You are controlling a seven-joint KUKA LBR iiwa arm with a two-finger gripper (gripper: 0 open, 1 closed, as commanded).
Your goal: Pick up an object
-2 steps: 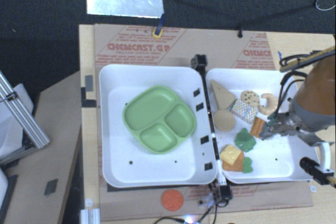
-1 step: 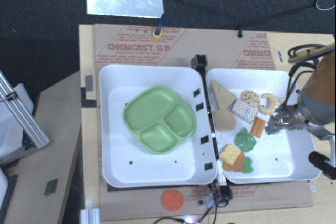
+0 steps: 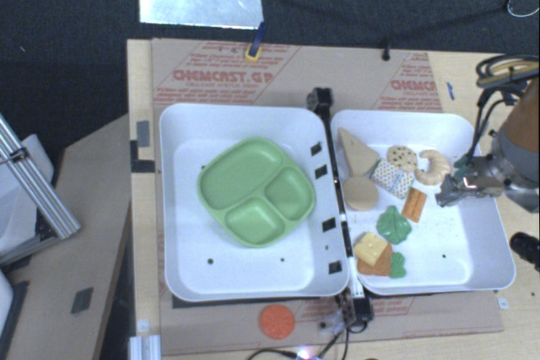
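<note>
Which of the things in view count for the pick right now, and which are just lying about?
For the pick:
gripper, at the right bin's right side
right bin and its toy food: croissant, cookie, wedge, green piece, orange block, yellow block

Lying about:
left bin with the green divided plate
orange disc in front of the bins

robot lab: bench (image 3: 211,67), two bins (image 3: 181,181)
</note>
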